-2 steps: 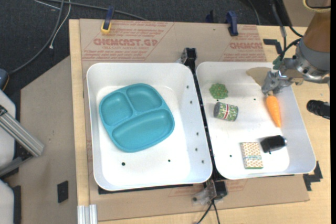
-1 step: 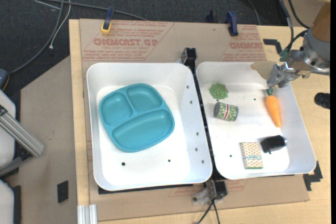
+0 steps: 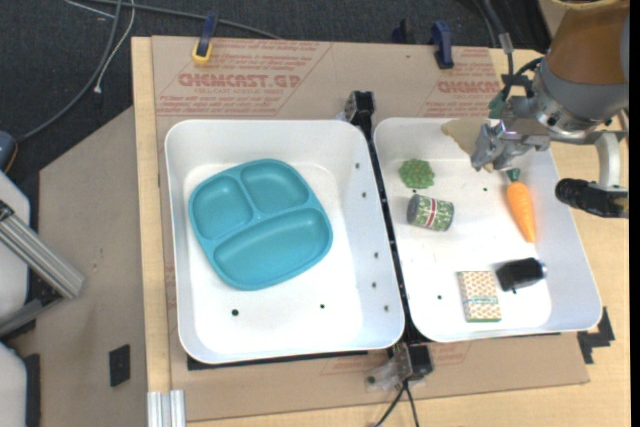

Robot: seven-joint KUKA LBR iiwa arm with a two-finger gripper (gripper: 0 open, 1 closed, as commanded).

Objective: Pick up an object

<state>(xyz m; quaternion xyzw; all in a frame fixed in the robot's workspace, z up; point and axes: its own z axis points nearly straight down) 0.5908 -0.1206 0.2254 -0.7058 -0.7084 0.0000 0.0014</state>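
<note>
The right bin (image 3: 560, 315) holds an orange carrot (image 3: 521, 210), a green broccoli-like piece (image 3: 417, 174), a small can with a green and red label (image 3: 430, 212) lying on its side, a black block (image 3: 520, 273) and a patterned box (image 3: 480, 295). My gripper (image 3: 497, 152) hangs over the bin's upper right part, just above and left of the carrot's top end. Nothing shows between its fingers.
The left bin (image 3: 190, 315) holds a blue divided plate (image 3: 262, 222). Blue clamps (image 3: 206, 37) (image 3: 441, 43) hold the cardboard at the back. Cables lie on the dark floor behind. A black bracket (image 3: 359, 105) stands between the bins.
</note>
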